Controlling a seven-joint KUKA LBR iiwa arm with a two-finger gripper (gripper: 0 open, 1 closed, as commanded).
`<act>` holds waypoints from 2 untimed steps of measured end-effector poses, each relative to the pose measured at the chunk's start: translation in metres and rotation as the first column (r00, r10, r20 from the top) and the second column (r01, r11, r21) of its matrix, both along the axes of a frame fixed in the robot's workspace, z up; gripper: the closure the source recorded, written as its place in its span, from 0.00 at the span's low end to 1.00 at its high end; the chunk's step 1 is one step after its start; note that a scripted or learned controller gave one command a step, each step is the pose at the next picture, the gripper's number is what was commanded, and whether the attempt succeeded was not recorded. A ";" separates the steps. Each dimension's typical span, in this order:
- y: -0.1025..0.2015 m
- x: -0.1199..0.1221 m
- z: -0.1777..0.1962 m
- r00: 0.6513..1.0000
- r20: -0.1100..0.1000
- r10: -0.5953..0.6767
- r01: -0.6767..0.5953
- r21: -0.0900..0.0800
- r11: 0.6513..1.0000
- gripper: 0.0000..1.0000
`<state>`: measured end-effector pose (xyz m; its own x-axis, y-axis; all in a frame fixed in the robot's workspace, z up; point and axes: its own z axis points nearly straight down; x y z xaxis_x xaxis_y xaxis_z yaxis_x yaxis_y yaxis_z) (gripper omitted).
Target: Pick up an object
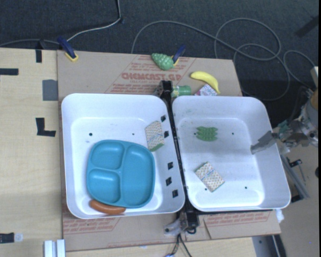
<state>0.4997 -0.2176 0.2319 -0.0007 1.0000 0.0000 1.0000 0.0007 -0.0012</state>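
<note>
Two white bins (pixel 77 108) sit on brown cardboard (pixel 96 71) printed in red. Blue divided plate (pixel 120 173), orange sausage (pixel 107 208), two checkered green-and-white sponges (pixel 155 135) (pixel 209 176), a green toy (pixel 206 133), yellow banana (pixel 205 80).

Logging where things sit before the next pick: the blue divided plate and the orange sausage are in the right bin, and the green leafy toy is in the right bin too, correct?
Not quite. The camera view shows the blue divided plastic plate and the orange toy sausage in the left white bin, not the right. The green leafy toy is in the right white bin, as you said.
</note>
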 end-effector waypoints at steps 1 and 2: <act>0.083 0.011 -0.042 1.000 0.000 0.002 -0.002 0.001 1.000 0.00; 0.110 -0.015 -0.146 1.000 0.002 0.000 0.000 0.001 1.000 0.00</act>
<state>0.4845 -0.1080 0.0859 -0.0007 1.0000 0.0014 1.0000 0.0007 0.0012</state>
